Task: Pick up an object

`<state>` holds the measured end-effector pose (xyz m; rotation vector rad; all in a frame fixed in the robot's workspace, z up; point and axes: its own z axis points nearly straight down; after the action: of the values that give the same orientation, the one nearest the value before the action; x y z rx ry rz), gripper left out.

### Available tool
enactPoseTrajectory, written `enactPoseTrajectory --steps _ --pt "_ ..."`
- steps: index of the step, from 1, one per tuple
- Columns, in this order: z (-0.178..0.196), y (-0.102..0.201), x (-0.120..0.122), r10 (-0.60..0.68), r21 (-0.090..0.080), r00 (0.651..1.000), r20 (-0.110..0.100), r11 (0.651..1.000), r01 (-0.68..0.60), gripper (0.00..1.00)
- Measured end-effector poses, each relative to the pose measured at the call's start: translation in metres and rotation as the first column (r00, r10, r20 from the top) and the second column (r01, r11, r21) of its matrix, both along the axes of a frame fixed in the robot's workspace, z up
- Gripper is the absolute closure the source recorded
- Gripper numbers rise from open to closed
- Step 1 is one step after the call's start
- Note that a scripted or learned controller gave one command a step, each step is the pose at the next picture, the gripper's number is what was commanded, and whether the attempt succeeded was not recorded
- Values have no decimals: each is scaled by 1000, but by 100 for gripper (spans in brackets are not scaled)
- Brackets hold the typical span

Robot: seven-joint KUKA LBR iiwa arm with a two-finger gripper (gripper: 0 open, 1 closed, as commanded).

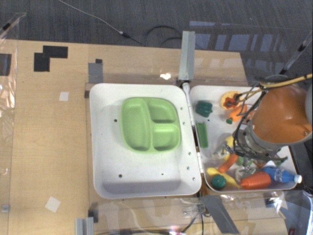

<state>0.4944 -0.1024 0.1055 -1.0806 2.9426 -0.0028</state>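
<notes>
My arm comes in from the right, and its orange band [281,114] covers much of the right bin [211,94]. My gripper [248,166] hangs low over the front part of that bin, among the toys, but it is a dark tangle of metal and cables from this angle, and I cannot tell how it is set or whether anything is in it.

The things I could pick up all lie in the right bin. Near the back left corner sits a dark green toy pepper [204,108]. To its right, a yellow and orange toy [229,101] lies by the back wall, with an orange carrot-like piece [235,114] just in front of it, partly under my cables. A flat green stick [202,134] lies along the left wall. At the front, a yellow banana-like piece [214,171] touches a dark green ball [218,181], a small orange-red piece [227,163] leans just beside my gripper, a red-orange toy [255,181] lies near the front wall, and a blue bottle with a white cap [281,176] rests beside it toward the right corner. I can read no label or writing on any of them.

The left bin [110,131] holds a light green divided tray [149,124] with three compartments. Both bins rest on the wooden bench [44,141], which carries black square markers [49,57] near its back left.
</notes>
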Motion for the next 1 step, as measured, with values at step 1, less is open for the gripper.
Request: enactPoseTrajectory --steps 1 --pt "-15 5 6 -46 -2 999 3 999 46 0"
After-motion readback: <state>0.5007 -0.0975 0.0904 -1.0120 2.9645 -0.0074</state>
